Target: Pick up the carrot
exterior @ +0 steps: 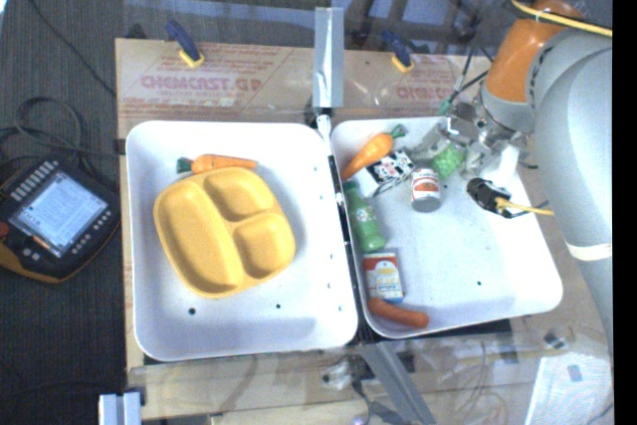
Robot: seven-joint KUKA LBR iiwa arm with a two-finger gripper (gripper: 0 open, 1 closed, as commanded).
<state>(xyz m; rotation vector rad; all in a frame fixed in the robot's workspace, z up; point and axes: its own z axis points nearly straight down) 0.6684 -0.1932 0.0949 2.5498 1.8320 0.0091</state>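
One carrot lies tilted at the back left of the right bin, its green top pointing toward the back. A second carrot lies in the left bin, tucked behind the yellow divided plate. My gripper hangs over the back right of the right bin, above a small green item. It is well to the right of the nearer carrot, with nothing seen held in it.
The right bin also holds a green bottle along its left wall, a small can, a black-and-white packet, a red-and-blue box and a sausage. The arm's grey body covers the right side.
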